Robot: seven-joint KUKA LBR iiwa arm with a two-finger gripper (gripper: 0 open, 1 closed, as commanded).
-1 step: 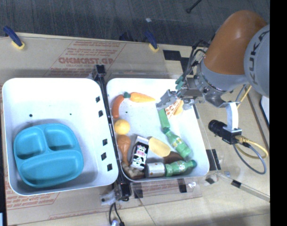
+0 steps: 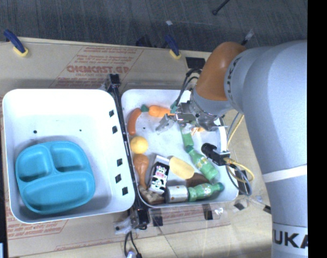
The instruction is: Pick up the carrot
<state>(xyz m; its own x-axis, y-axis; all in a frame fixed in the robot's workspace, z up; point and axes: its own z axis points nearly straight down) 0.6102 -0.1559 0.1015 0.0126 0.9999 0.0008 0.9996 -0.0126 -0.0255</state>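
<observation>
Approach step: gripper [image 2: 167,121] hangs just right of the carrot [image 2: 158,111], far right bin [image 2: 227,195]; finger state unreadable. Next: descend, centre.

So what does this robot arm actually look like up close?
A thick, smooth grey arm with a rounded orange band above the wrist. Black letters "KUK" are visible near its base. Thin black and yellow cables trail beside a small metallic end effector.
</observation>
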